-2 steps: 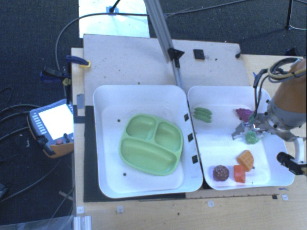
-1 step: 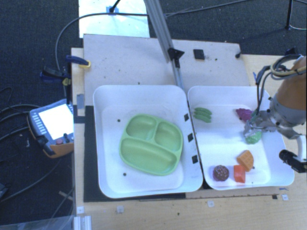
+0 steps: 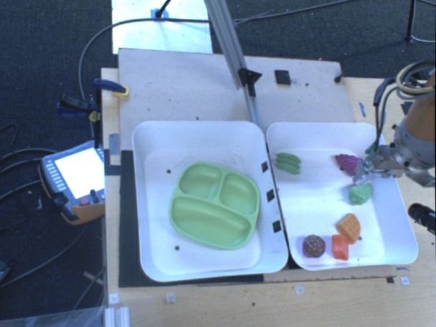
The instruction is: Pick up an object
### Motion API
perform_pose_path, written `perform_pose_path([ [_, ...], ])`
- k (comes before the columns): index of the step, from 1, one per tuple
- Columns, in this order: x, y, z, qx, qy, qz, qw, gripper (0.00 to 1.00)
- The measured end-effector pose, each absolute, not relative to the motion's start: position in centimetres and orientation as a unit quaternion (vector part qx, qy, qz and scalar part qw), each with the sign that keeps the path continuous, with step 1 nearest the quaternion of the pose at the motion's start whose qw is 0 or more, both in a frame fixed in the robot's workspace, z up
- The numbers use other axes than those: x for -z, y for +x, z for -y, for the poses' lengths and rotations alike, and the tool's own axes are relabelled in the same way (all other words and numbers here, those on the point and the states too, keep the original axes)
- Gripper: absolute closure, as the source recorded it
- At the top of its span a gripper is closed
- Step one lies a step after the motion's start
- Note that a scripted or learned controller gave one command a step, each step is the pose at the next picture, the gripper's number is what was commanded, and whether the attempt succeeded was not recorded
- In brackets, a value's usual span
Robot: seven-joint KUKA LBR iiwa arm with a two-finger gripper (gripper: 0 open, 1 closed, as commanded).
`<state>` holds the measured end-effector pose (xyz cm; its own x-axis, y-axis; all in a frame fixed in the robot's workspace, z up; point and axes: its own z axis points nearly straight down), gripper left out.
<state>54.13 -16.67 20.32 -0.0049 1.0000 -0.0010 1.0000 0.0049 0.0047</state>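
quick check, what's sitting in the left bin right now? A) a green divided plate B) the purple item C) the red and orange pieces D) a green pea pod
A: the green divided plate lies in the left bin; the purple item, orange piece, red piece and pea pod are all in the right bin.

No text, label, brand or number can be read. The handheld pendant (image 3: 73, 181) left of the bench has a lit screen, but it is too washed out to read.
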Motion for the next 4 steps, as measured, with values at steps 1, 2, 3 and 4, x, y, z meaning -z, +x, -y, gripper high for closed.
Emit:
perform_pose_path([
  [1, -26.5, 53.8, 17.3, -0.0020, 0.706, -0.709, 0.004, 1.00],
  [2, -29.7, 53.9, 17.3, -0.0014, 0.705, -0.709, 0.002, 1.00],
  [3, -29.1, 54.7, 12.9, -0.0011, 0.704, -0.710, 0.001, 1.00],
  [4, -27.3, 56.4, 7.5, -0.0010, 0.703, -0.711, 0.000, 1.00],
])
